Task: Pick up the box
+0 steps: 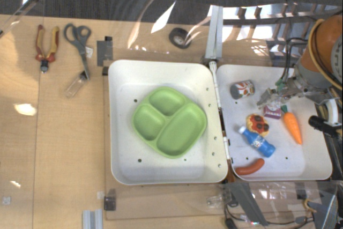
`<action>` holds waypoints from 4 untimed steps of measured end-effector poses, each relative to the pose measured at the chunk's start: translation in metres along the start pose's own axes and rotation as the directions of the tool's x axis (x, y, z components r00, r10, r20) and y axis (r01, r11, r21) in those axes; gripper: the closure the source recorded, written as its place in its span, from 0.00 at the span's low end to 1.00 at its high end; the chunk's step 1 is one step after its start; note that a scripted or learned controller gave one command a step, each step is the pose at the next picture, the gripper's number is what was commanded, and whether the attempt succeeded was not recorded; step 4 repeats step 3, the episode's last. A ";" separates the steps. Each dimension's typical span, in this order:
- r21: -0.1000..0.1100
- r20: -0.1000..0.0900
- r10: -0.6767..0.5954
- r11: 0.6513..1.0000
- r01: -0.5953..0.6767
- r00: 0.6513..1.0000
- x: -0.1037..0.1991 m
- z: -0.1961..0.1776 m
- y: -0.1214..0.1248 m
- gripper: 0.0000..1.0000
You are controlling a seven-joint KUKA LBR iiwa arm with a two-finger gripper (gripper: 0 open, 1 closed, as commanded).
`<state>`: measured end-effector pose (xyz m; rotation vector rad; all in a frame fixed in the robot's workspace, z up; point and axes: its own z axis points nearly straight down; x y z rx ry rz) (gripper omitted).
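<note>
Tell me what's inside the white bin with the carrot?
The right bin holds a carrot, a can, a blue bottle, a sausage, and a small box partly covered by the gripper.

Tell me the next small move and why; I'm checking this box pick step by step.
Probably a short descent. The two-finger gripper hangs just above the small purple-and-white box in the right-hand white bin, with no box between its fingers. The orange carrot lies close on the box's right, so it should come straight down.
</note>
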<state>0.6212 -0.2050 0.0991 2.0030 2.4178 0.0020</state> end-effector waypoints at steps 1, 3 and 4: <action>-0.008 0.003 -0.003 1.000 0.003 1.000 0.000 -0.013 0.003 1.00; -0.006 0.002 -0.221 0.975 0.221 0.975 0.144 -0.107 0.052 1.00; -0.006 0.002 -0.221 0.975 0.221 0.975 0.144 -0.107 0.052 1.00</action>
